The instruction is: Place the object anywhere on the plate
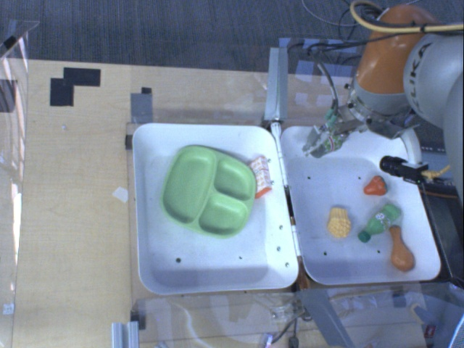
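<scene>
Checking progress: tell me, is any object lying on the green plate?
No. The green plate has bare compartments; a small packet lies beside its rim.

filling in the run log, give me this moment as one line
gripper: over right bin's top left, state unclear | plate: green, left bin, nothing on it | small packet: at plate's right edge | right bin: toy foods

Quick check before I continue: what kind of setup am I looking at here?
Likely a lab pick-and-place bench: two white bins on a wooden bench, a green plate, toy food like corn, and cabling behind.
</scene>
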You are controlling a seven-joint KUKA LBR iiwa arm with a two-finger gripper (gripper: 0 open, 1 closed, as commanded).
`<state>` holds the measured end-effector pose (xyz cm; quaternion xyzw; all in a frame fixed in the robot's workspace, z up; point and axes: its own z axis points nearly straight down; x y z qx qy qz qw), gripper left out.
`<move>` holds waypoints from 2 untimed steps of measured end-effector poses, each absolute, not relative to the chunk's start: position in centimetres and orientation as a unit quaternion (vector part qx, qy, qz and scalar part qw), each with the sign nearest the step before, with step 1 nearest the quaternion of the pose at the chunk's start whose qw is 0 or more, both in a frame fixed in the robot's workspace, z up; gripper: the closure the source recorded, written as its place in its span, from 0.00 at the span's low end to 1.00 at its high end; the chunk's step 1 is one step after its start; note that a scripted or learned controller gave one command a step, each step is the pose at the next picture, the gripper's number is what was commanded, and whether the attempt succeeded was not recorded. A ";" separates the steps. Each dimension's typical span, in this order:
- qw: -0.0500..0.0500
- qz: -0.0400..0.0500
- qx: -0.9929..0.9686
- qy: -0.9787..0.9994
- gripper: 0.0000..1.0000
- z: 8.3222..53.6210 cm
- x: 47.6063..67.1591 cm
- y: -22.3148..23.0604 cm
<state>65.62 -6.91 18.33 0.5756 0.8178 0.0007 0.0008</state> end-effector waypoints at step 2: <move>0.002 0.001 0.399 0.917 1.00 18.4 63.9 9.1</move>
